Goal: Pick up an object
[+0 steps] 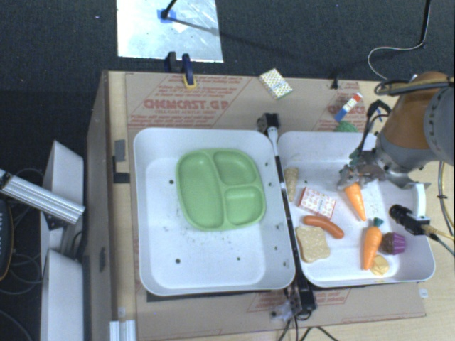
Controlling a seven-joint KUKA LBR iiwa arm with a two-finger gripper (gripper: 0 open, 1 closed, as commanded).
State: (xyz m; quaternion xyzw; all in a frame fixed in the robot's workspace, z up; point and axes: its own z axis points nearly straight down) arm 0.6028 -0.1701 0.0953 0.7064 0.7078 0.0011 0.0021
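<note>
Two shallow white bins sit side by side on the tabletop [114,119], which is covered by a printed cardboard sheet. The left bin [153,261] holds a green divided plate [219,189] with three compartments, lying a little toward the bin's far side.

The right bin [416,265] carries the toy food. A carrot [354,199] lies near the bin's middle, its top toward the far right. Just left of it is a red-and-white patterned packet [318,202], and nearer the front edge a sausage [323,225]. A slice of bread [312,244] lies at the front left corner of this bin. A second carrot [371,244] lies toward the front right, with a purple piece [394,243] just beside it and a pale yellow piece [380,264] touching its tip. A pale cob-like piece [291,182] rests against the bin's left wall.

The arm [419,123] reaches in from the right, and the claw [357,173] hangs low over the right bin's far right part, just above the top of the first carrot. I cannot tell how far it is open, nor whether it grips anything.

A small blue and red thing [348,108] lies on the tabletop beyond the right bin.
</note>
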